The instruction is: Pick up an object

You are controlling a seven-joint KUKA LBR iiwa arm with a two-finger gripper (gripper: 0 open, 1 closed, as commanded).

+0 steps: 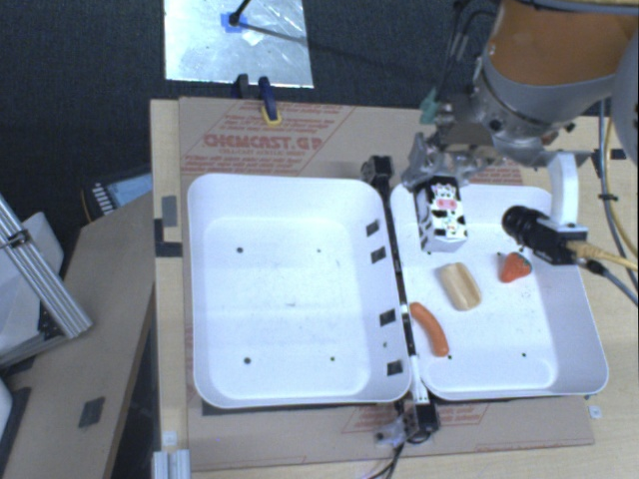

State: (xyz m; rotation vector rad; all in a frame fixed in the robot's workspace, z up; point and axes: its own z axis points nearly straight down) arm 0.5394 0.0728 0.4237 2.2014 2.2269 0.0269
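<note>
Two shallow white bins sit side by side on a tan tabletop [170, 297], seen from above at a slant. The left bin [215, 203] holds nothing on its floor but a few small dark dots. A row of dark clips runs down the seam where it meets the right bin [574, 352].

In the right bin, going left to right: an orange sausage-shaped piece [430, 328] lies near the seam, angled toward the front. Just beyond it lies a tan bread-roll-shaped piece [461, 285]. Above these, near the bin's back edge, a small white carton with black cow-like patches [443, 214] stands directly under the gripper [437, 173]. The view does not show whether the carton is held. A small red strawberry-like piece [514, 267] lies further right, beside a black cylindrical part mounted on the arm.

The grey arm with its orange band [559, 23] fills the upper right corner.
</note>
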